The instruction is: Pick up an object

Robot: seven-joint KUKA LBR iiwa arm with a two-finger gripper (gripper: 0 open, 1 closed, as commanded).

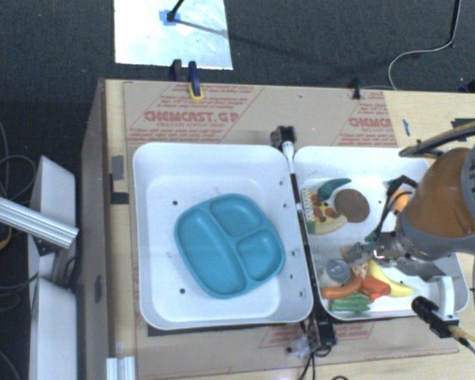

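Bench: brown board (222, 113) printed with red lettering, set on dark carpet, bearing two white bins side by side.
Arm: grey, with an orange band (443, 192) above the wrist, reaching in from the right over the right bin.
Gripper: gripper (374, 252) low in the right bin (364, 165), among the toy food; whether its fingers are spread or pressed together cannot be told, and nothing shows between them.
Just beside the gripper, below it: a yellow banana (389, 282) and a red piece (374, 286), with an orange carrot (342, 291) and a green piece (350, 303) further toward the front rim.
Left of the gripper: a small grey round object (337, 271).
Beyond the gripper, up-left: a brown disc (351, 205), a pizza slice (323, 214) and a green pepper-like piece (332, 187).
Well apart, far left of the gripper: the left bin (166, 169), holding a blue divided plate (228, 244).
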